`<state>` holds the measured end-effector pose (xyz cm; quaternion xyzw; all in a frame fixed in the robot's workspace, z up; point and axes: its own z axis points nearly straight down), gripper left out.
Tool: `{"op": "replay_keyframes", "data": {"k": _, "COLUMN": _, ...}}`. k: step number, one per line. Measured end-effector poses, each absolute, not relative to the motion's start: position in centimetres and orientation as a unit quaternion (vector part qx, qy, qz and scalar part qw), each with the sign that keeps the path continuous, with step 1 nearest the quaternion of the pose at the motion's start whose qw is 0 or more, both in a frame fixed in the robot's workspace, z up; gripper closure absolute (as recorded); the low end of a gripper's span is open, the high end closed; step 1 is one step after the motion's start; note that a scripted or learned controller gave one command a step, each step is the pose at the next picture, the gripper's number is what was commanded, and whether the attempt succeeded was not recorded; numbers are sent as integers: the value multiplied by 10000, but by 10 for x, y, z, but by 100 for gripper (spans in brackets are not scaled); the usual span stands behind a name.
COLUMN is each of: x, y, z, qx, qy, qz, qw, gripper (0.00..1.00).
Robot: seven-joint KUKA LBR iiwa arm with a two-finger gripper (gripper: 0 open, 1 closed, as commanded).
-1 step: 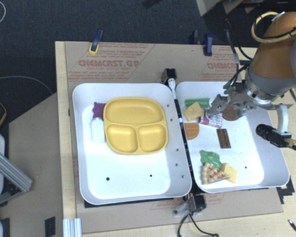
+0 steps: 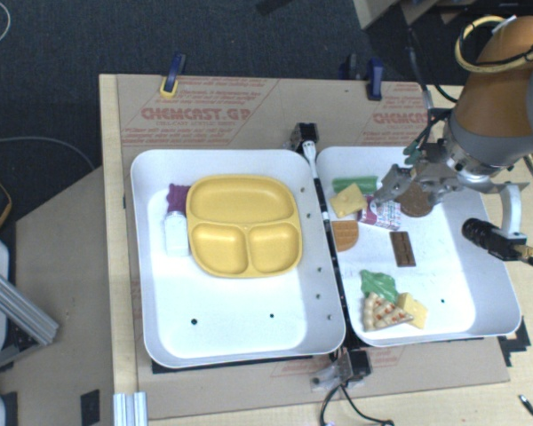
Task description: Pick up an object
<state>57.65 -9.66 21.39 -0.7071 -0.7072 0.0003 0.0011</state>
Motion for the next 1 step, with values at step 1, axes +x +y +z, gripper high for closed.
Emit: {"op": "replay_keyframes", "data": {"k": 1, "x": 583, "y": -99, "z": 154, "qx": -7074, "qy": -7068, "qz": 20, "qw": 32, "gripper": 0}}
